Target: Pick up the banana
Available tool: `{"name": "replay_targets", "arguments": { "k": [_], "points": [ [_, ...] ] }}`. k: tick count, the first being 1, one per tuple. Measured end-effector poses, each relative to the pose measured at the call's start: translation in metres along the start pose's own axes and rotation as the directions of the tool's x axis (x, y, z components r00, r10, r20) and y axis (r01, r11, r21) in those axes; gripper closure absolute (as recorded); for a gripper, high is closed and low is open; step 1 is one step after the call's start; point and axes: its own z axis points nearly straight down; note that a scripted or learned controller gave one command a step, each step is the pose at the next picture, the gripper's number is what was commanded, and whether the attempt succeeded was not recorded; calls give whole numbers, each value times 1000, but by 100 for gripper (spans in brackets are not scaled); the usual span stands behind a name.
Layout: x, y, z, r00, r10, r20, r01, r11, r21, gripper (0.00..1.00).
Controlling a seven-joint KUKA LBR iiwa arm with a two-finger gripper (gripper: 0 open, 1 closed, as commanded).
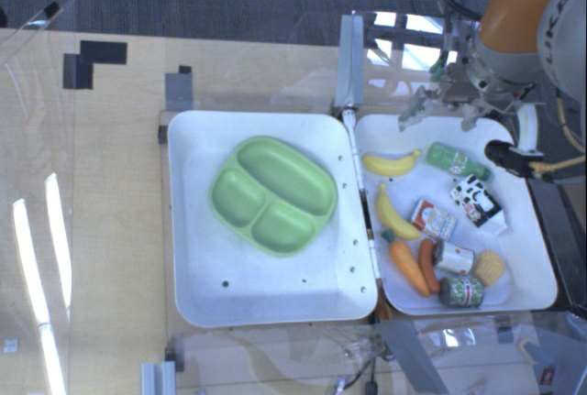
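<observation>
My end effector (447, 105) hangs splayed open and empty above the right bin's (541, 292) far edge. The banana (392, 163) inside looks light, smooth, rigid plastic; I'd pinch its thick middle crosswise.

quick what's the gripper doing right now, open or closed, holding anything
Gripper: open, holding nothing, above the right bin's far edge.
</observation>
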Motion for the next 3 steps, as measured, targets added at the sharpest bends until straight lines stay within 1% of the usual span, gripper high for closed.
{"name": "replay_targets", "arguments": {
  "k": [1,2,3],
  "points": [
    [67,-26,42,996,-88,-1,88,996,0,0],
    [38,-49,42,977,-214,0,214,977,-1,0],
    [29,-107,42,974,-228,0,228,974,-1,0]
  ]
}}
